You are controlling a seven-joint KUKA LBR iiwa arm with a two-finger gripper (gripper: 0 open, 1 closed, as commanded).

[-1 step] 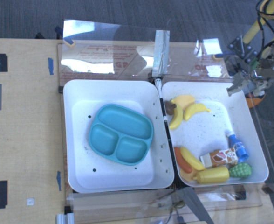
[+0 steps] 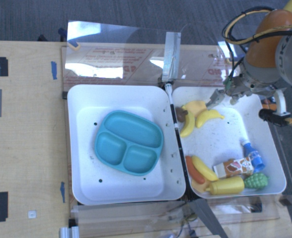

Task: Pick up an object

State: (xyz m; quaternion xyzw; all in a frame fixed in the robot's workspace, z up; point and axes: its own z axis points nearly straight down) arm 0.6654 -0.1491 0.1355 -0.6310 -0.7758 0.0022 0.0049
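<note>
My gripper [image 2: 224, 98] hangs over the back edge of the right bin [image 2: 215, 140], just right of and above a yellow banana bunch [image 2: 199, 114]. Its fingers stand apart with nothing between them. A small brown piece [image 2: 182, 115] lies against the bananas' left side. Along the bin's front lie a red and yellow hot dog [image 2: 197, 170], a yellow squeeze bottle [image 2: 226, 186], a small brown and white carton [image 2: 234, 167], a blue and white bottle [image 2: 253, 155] and a green grape cluster [image 2: 256, 181].
The left bin [image 2: 79, 148] holds a blue divided plate [image 2: 128, 143]. A clear plastic wall [image 2: 116, 58] and a metal post [image 2: 172, 58] stand behind the bins. The arm's orange band [image 2: 267, 38] and cables sit at the upper right.
</note>
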